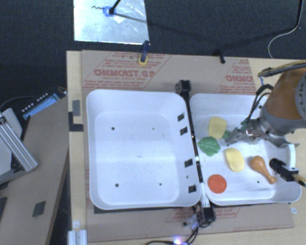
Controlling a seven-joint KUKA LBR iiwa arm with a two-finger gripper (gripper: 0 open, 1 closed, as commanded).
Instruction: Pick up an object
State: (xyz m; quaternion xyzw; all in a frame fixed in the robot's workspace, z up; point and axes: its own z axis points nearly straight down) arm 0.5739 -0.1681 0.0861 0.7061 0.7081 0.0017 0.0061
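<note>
Orange-red disc (217, 183) sits nearest me at the bottom of the right bin (245, 198), with the drumstick-looking brown toy (262, 168) to its right. Just above I see a yellow lump (234, 159), a green leafy piece (209, 145), then another yellow piece (217, 125). My gripper (233, 135) hovers right of that green one; honestly can't tell how the jaws are set. Left bin (137, 147) fills mid-frame.

The gripper (233, 135) hung low in the right bin (290, 192), at three o'clock. Around it lay toy foods — a yellow piece (217, 126), a green leaf (209, 146), a lemon (235, 160), a drumstick (261, 168) and a tomato (217, 184).
</note>
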